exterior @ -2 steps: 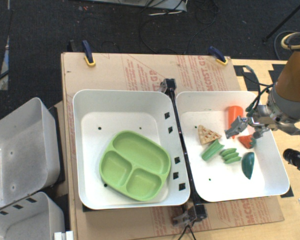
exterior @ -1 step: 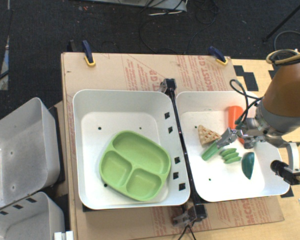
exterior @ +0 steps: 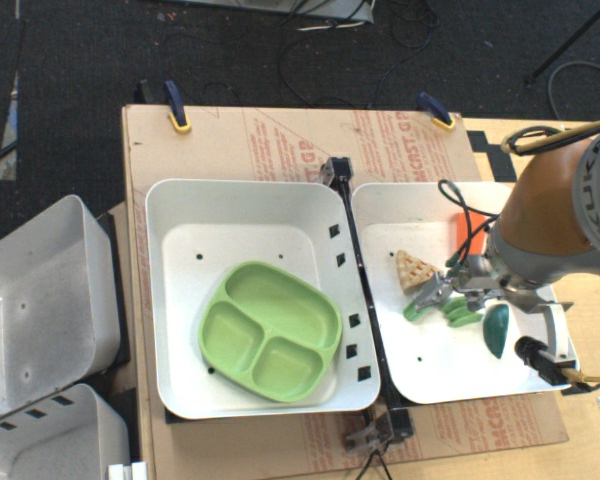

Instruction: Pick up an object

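The right bin [exterior: 420, 373] holds a tan wedge-shaped piece [exterior: 413, 267], a small green piece [exterior: 417, 311], another green piece [exterior: 465, 316], a dark teal oval object [exterior: 496, 330] and an orange object [exterior: 463, 234] by the far wall. My gripper [exterior: 436, 293] is low in this bin, just right of the tan wedge and directly over the small green piece. The grey wrist and orange band [exterior: 550, 213] hide what lies under them. Whether anything is held is not visible.
A light green divided plate [exterior: 270, 330] lies in the left bin [exterior: 180, 218]. A black divider [exterior: 358, 268] runs between the bins. A black cable [exterior: 458, 200] loops above the orange object. More white bins [exterior: 40, 288] stand off the bench at left.
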Action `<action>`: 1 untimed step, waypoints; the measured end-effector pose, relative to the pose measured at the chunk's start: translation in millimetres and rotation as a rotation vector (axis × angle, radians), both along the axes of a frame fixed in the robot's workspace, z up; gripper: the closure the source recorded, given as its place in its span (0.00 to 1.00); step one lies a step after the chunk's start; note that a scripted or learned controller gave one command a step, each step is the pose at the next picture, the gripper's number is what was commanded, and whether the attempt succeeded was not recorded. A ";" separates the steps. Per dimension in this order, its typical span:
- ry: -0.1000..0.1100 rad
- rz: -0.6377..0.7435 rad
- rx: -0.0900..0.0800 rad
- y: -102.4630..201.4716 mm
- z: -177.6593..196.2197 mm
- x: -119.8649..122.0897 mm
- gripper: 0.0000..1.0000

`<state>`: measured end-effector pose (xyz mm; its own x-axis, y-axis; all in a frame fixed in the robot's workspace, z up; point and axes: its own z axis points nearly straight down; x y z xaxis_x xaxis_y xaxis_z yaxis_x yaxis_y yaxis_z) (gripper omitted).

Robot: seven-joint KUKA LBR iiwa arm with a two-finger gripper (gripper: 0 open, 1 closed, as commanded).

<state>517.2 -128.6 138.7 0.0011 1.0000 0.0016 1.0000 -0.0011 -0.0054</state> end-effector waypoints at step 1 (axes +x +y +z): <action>-0.013 0.000 -0.004 -0.5 -44.2 2.8 0.00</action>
<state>520.0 -129.1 94.5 0.0015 1.0000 -0.0027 1.0000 -0.0015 0.0080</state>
